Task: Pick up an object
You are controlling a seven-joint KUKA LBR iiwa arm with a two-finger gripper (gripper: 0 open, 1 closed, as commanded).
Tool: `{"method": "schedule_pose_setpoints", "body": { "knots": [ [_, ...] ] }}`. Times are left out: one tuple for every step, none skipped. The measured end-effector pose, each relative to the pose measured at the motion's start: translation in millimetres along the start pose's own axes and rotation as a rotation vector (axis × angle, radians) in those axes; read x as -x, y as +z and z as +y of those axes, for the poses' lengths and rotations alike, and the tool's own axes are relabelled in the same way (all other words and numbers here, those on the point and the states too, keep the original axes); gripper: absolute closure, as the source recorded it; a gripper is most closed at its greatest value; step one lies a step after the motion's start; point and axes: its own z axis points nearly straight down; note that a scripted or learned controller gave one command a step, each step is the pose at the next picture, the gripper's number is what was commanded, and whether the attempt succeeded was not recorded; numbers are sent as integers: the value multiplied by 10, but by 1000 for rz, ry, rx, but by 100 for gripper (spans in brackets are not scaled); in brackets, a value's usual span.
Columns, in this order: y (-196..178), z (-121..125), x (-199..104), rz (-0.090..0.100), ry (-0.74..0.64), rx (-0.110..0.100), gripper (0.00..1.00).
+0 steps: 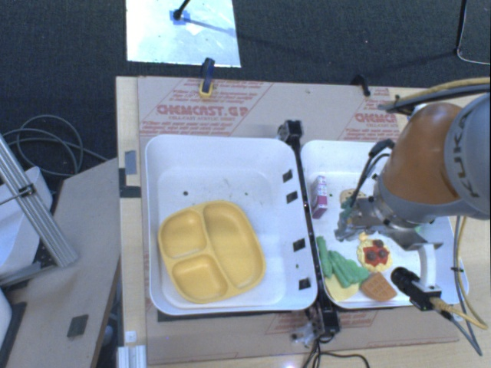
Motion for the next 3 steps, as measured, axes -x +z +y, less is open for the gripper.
{"method": "schedule_pose_setpoints", "body": {
  "knots": [
    [48,7,-892,1,-3,-4,100],
    [-523,18,-1871,4,-6,0,100],
    [-18,6,-1004,-5,16,-8,100]
  ]
}}
